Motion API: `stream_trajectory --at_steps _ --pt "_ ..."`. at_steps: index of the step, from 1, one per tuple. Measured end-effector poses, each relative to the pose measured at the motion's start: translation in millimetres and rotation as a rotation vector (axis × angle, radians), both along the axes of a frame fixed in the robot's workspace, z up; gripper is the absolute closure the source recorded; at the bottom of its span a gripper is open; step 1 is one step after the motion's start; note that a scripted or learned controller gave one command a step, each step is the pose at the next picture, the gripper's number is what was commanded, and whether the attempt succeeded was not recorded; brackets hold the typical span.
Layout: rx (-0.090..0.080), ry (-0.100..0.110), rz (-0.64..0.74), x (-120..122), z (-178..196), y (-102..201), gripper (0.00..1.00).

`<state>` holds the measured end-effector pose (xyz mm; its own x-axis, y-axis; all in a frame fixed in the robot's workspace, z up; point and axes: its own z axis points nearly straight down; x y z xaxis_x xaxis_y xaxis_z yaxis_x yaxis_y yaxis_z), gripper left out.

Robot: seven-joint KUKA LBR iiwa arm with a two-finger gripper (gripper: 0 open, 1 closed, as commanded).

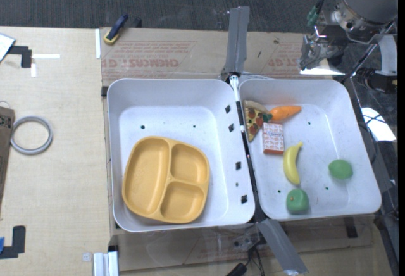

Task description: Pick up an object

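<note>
My gripper (pixel 314 53) hangs above the far edge of the right bin (pixel 329 88), near its back right corner, with nothing seen between its fingers. In that bin lie an orange carrot (pixel 284 112), a pizza slice (pixel 254 119), a small red and white box (pixel 273 138), a yellow banana (pixel 292 163), a green lime (pixel 340 169) and a green apple (pixel 297 200). All of them sit well below and in front of the gripper. The left bin (pixel 126 104) holds a yellow divided plate (pixel 167 178).
A grey divider post (pixel 237 40) stands at the back between the bins. A roll of tape (pixel 29 135) lies on the wooden bench at the left. A blue and yellow tool (pixel 116 28) rests on the cardboard behind the left bin.
</note>
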<state>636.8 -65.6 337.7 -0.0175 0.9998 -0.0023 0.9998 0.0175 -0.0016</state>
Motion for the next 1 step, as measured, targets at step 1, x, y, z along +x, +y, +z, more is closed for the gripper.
stream_trajectory --at_steps 1 --pt "0.001 0.001 0.162 -30.9 -61.8 89.6 1.0"
